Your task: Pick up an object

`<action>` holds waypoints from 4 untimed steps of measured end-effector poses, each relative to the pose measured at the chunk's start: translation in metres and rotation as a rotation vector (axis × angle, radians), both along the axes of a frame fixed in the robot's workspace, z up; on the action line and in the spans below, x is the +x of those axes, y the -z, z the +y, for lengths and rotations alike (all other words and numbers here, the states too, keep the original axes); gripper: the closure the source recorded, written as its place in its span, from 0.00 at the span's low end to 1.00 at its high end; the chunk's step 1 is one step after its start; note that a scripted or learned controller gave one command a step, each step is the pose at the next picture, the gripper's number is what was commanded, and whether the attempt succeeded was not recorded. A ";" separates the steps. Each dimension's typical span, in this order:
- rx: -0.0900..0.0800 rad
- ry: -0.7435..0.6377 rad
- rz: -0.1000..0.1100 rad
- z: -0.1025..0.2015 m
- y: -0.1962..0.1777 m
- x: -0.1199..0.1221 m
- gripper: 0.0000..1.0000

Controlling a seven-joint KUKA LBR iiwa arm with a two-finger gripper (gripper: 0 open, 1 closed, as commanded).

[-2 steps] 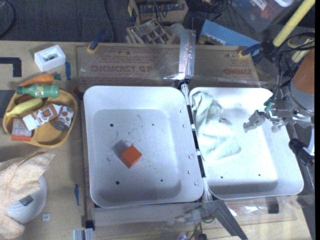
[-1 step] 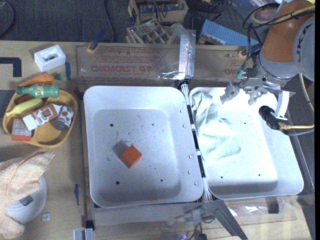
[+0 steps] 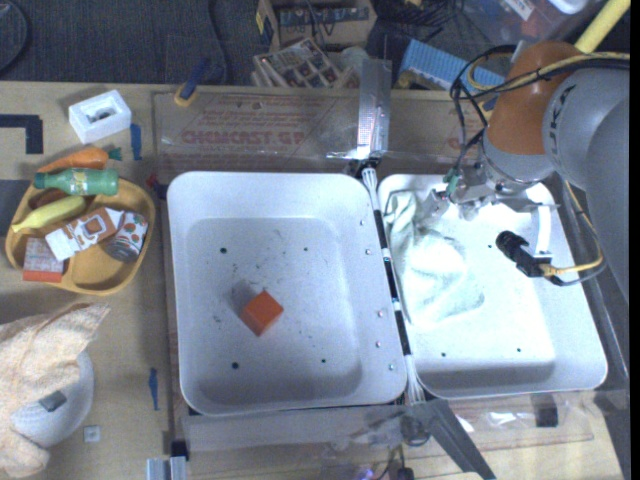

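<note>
An orange cube (image 3: 262, 311) lies on the floor of the left bin (image 3: 200, 218), a little left of its middle. A pale crumpled cloth or bag (image 3: 436, 271) lies in the left half of the right bin (image 3: 560, 358). My gripper (image 3: 438, 206) is low over the back left part of the right bin, right at the far edge of the pale cloth. The grey arm with its orange band (image 3: 525, 98) comes down to it from the upper right. Whether it touches the cloth is unclear.
A black connector on a yellow cable (image 3: 522, 251) hangs over the right bin beside the wrist. A yellow bowl of toy food (image 3: 80, 233) and a beige cloth (image 3: 45, 368) sit left of the bins. A clear lid (image 3: 260, 128) lies behind them.
</note>
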State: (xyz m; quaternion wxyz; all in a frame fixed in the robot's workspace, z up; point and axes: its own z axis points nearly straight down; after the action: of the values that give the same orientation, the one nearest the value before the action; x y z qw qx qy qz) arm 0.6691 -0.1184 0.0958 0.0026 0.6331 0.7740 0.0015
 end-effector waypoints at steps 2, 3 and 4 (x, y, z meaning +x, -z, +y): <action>-0.001 0.158 0.001 -0.062 -0.040 -0.001 0.00; -0.001 0.210 0.000 -0.100 -0.096 -0.017 0.00; 0.000 0.116 -0.006 -0.027 0.005 0.001 0.00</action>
State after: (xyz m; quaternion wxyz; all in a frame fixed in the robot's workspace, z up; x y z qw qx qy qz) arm 0.6706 -0.1451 0.0911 0.0050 0.6768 0.7362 0.0031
